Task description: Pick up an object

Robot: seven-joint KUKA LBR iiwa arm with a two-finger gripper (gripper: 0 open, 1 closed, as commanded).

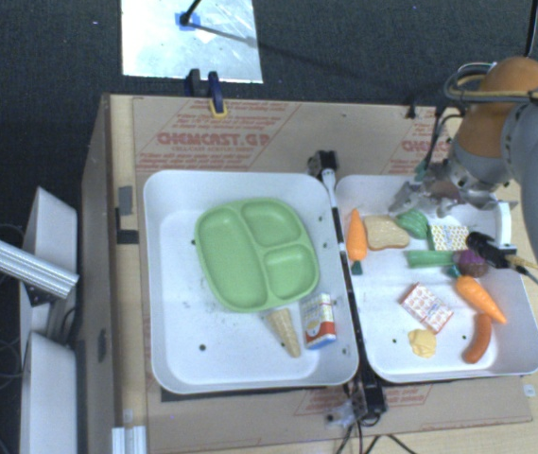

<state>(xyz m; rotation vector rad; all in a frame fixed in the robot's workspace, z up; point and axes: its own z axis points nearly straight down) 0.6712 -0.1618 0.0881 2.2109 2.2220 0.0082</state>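
Dark carpet surrounds the surface (pixel 250 135) carrying two white bins: the left bin (pixel 169 282) has one green divided plate (pixel 257 253), one cone (pixel 285 329) and one small carton (pixel 319 320). Right bin (pixel 524 348), centre right, holds the loose pick candidates: two carrots (pixel 355 235), one bread slice (pixel 385 233), one sausage (pixel 477 338) and several smaller items. Tool (pixel 418 197) sits low over that bin's upper edge, presumably for a grasp there; cannot tell how far open it is or whether it grips anything.

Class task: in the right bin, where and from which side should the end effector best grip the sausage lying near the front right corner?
Probably the sausage at its middle, from above, fingers across its narrow width. It lies flat and elongated, with bare bin floor along both long sides.
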